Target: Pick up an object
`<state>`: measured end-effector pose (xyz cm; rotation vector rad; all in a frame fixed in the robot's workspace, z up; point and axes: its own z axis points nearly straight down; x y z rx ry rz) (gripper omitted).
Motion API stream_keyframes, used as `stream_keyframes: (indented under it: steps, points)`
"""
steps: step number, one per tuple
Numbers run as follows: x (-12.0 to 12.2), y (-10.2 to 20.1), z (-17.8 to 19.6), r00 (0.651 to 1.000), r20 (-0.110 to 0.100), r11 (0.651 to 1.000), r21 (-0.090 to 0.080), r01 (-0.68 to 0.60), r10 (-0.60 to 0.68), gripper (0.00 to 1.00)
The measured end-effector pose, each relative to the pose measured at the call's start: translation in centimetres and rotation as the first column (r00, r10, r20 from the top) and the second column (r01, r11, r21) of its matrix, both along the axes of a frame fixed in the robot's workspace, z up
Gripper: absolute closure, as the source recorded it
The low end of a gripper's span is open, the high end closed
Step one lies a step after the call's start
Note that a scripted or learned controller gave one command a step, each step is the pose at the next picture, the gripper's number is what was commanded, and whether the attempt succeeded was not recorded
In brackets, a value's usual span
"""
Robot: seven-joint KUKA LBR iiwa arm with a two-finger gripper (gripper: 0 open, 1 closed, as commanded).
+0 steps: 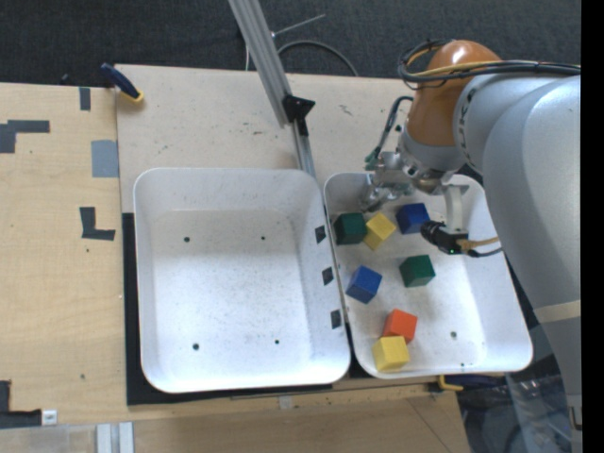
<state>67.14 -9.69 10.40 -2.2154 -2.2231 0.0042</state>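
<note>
Several small blocks lie in the right bin (491, 343). At its far end sit a dark green block (350, 227), a yellow block (379, 230) and a blue block (411, 217) close together. Nearer the middle are a second blue block (363, 283) and a green block (416, 270). An orange block (401, 324) and another yellow block (391, 352) lie toward the front. The gripper (382, 194) hangs low over the bin's far left corner, just behind the dark green and yellow blocks. The arm's wrist hides much of it.
The left bin (151, 253) stands beside the right one, sharing a raised rim (332, 281). A slanted metal pole (269, 59) rises behind the bins. The large grey arm (538, 177) covers the right bin's right side. A blue-yellow tool (123, 81) lies far left.
</note>
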Motion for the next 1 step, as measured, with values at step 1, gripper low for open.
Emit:
stream_keyframes:
  steps: [1]
  points:
    - [0.99, -0.21, 4.86, 1.000, 0.008, 1.000, -0.001, 0.002, -0.002, 1.00]
